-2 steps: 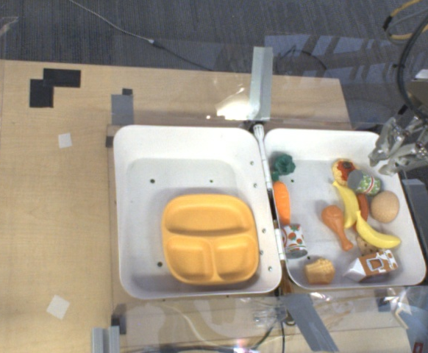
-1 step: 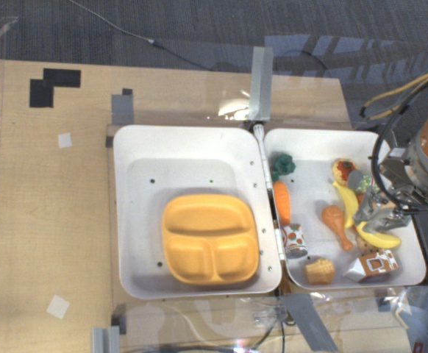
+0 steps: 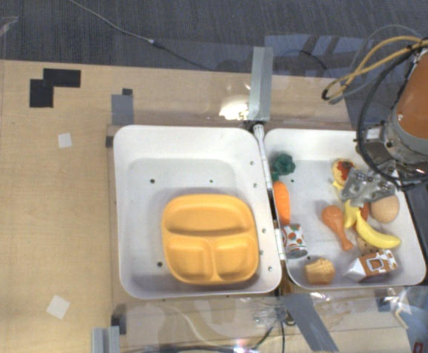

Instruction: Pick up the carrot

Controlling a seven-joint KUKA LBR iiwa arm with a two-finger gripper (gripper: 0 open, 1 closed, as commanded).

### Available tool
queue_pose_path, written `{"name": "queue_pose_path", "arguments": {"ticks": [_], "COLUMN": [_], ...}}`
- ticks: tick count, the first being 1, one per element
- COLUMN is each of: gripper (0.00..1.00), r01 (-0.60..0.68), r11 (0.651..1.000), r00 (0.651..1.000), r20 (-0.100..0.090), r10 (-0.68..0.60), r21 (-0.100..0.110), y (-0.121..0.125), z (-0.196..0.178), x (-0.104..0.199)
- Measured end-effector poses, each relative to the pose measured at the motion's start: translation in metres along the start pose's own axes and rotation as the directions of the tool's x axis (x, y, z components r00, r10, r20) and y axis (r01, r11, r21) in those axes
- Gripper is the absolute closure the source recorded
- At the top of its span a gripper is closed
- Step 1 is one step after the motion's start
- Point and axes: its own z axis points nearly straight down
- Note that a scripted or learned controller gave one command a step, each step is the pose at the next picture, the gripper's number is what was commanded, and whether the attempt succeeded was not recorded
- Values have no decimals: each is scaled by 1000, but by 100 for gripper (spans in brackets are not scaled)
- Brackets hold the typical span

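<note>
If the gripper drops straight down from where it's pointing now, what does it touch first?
Most likely the banana, not the carrot. The gripper hangs over the right bin near the banana's upper end, with the egg just beside it. Depth is hard to judge from this slanted view.

Arm (image 3: 423, 105) cut off by right edge, upper part out of frame. Tool (image 3: 367, 186) finger state too blurred to tell. Red-yellow item (image 3: 340, 170) partly hidden behind tool, type unclear. Carton (image 3: 376, 263) and small can (image 3: 294, 239) prints too small to read. Worktop (image 3: 45, 219) cut off at left and bottom edges.
</note>
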Motion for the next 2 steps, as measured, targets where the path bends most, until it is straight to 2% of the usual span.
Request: {"name": "queue_pose_path", "arguments": {"ticks": [1, 2], "gripper": [100, 100], "r01": [-522, -151], "r11": [853, 989], "r00": [853, 989], "r20": [4, 2], "r10": [522, 151], "r21": [5, 5], "y": [57, 40], "z": [144, 47], "x": [4, -36]}}
